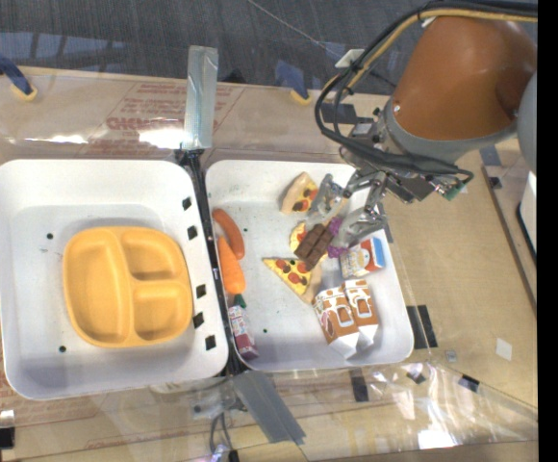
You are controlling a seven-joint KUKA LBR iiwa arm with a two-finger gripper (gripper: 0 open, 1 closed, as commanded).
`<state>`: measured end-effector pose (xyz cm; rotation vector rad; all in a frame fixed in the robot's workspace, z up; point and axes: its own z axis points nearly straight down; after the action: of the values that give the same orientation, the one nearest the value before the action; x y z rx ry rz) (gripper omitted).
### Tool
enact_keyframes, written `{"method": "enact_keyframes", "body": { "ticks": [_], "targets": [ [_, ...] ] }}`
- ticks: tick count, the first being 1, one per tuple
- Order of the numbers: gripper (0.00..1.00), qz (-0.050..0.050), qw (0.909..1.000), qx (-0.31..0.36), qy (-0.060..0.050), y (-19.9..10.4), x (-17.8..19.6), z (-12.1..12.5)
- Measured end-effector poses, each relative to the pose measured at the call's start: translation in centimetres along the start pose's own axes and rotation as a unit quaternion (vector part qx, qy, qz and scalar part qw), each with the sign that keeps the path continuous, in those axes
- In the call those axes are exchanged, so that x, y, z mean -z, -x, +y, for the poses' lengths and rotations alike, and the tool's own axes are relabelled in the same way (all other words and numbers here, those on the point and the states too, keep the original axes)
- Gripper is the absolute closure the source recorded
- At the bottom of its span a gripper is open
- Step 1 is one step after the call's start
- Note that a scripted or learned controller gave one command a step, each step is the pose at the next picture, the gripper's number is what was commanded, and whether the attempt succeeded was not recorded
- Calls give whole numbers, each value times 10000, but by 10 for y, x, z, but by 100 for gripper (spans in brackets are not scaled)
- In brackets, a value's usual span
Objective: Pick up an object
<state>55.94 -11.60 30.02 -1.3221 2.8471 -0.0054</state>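
Gripper point(354, 205) hangs open over the right bin's point(260, 349) far-right corner, right above the chocolate bar point(313, 242) — light, stiff, flat, probably slippery — so pinch its long edges.

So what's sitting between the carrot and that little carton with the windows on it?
A pizza slice lies between carrot and carton, seen from the overhead camera.

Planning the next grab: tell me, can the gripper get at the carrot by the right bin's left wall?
Probably, but awkwardly: the carrot lies uncovered, yet hugs the right bin's wall, beside a sausage.
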Motion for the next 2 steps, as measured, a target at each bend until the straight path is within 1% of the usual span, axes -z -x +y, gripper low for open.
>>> {"method": "enact_keyframes", "body": {
  "ticks": [1,2],
  "targets": [
    [100,18,9999,86,70,70,-160,-48],
    [100,-15,9684,2494,-1,27,-137,-98]
  ]
}}
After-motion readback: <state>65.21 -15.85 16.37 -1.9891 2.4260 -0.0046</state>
